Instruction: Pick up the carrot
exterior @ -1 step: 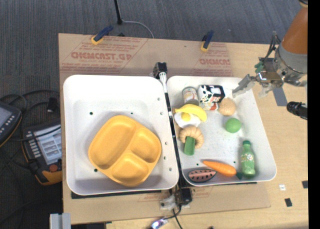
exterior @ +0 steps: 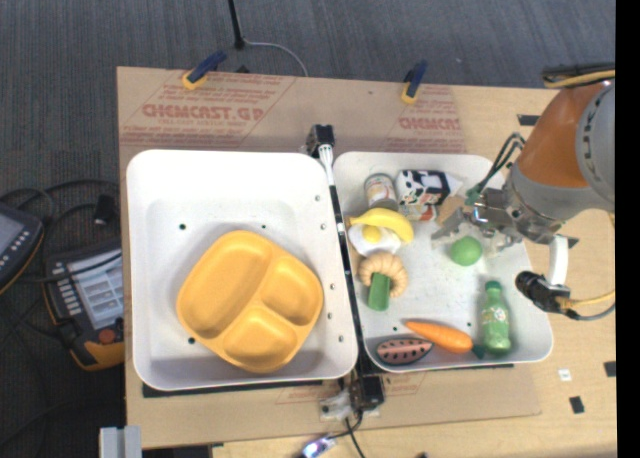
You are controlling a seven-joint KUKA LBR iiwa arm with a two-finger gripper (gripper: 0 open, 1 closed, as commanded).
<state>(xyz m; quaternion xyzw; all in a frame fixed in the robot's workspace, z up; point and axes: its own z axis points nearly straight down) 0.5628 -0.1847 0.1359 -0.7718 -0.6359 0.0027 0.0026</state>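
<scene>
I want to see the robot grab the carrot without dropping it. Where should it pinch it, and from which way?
Probably the thick middle of the carrot, coming straight down from above. It lies flat and long across the right bin's floor, so the pincer could close across its narrow width. Best keep off the tapered right end, which sits right by the green bottle.

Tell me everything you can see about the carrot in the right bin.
The carrot is a smooth, bright orange toy, plastic by its look, and tapered: thick toward the green bottle, thin toward the watermelon slice. It lies flat on the floor of the right bin, near the front wall, slanted slightly. Its thick end meets or nearly meets the bottle's base; the slice sits close by its thin end, contact unclear. No leafy top shows. The end effector is well away from it, above the green ball.
</scene>
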